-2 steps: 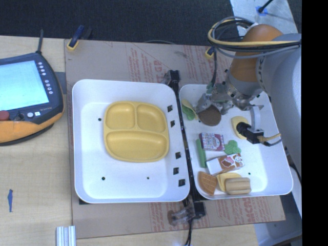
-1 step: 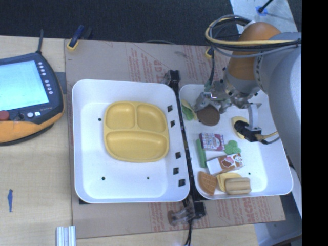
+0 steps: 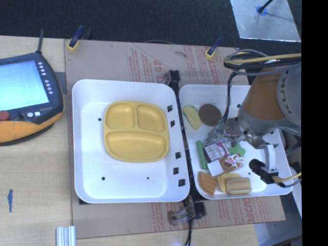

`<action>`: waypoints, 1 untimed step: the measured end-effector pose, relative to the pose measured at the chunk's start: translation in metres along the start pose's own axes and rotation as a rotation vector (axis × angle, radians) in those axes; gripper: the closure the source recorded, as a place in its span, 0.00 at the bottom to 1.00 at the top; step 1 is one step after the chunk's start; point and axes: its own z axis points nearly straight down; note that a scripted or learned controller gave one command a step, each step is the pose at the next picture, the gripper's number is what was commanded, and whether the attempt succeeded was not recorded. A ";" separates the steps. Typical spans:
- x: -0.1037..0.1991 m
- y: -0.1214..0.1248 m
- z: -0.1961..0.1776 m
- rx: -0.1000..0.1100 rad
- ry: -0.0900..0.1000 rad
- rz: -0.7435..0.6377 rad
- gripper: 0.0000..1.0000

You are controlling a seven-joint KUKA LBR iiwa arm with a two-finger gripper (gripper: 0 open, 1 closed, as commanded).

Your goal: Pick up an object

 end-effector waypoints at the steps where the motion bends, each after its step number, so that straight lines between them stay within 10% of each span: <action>1: 0.016 -0.034 0.000 -0.006 0.001 -0.003 0.00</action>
